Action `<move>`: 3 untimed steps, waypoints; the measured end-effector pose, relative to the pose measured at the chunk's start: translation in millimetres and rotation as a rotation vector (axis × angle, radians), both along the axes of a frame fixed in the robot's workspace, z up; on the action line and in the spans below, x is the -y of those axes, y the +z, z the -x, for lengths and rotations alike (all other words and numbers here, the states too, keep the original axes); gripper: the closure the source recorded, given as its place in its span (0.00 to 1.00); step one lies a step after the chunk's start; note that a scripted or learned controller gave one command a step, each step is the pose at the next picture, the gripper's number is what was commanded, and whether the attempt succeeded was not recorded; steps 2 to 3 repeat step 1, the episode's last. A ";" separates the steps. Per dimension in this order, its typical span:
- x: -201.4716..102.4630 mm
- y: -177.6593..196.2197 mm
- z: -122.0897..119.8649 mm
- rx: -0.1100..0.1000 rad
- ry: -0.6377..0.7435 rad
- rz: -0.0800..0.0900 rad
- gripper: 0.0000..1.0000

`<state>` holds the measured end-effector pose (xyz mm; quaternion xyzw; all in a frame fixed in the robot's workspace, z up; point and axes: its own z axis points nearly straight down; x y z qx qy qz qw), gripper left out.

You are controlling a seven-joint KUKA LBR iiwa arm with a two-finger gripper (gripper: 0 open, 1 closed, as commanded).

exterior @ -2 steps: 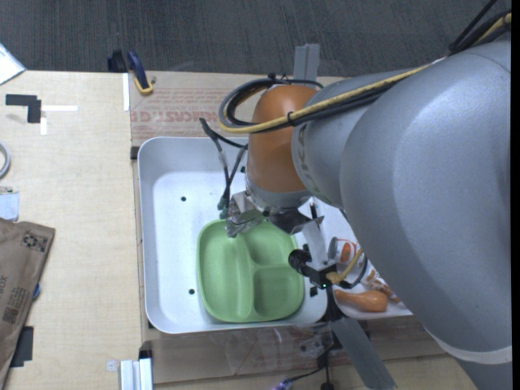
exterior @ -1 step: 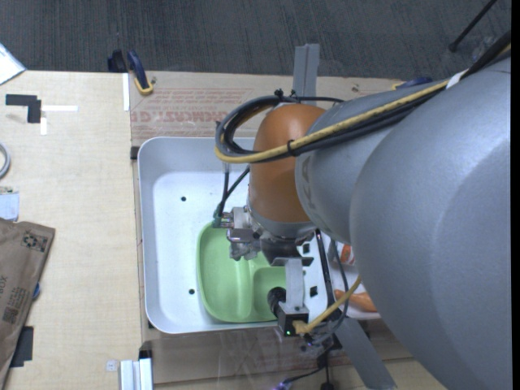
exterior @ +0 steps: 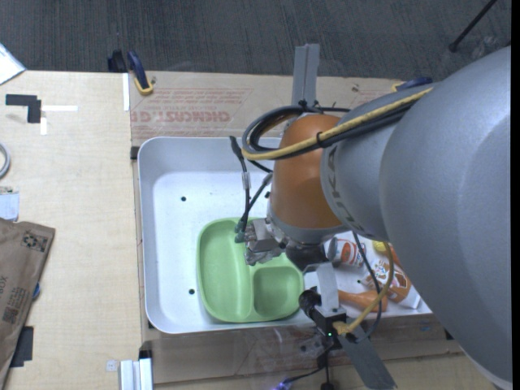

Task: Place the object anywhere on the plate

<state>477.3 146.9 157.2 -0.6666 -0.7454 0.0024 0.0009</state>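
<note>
The arm's wrist hangs over the right edge of the green plate (exterior: pixel 236 279), which lies in the near part of the left bin (exterior: pixel 162 218), so the gripper (exterior: pixel 258 249) sits almost directly above the plate's divider with little sideways travel left. Whether the gripper is released or clenched cannot be told, since the orange band and cabling cover it, and no object can be made out under it. Orange items (exterior: pixel 366 299) lie in the right bin, half hidden behind the arm.

place: robot lab | cues: plywood bench (exterior: pixel 73 153); taped cardboard sheet (exterior: pixel 203 108); white bin (exterior: pixel 162 210); grey carpet (exterior: pixel 203 15)
</note>
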 end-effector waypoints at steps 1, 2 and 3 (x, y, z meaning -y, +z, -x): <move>44.7 21.0 -0.8 0.002 0.593 -0.003 1.00; 44.7 21.0 -0.8 0.002 0.593 -0.003 1.00; 44.7 21.0 -0.8 0.002 0.593 -0.003 1.00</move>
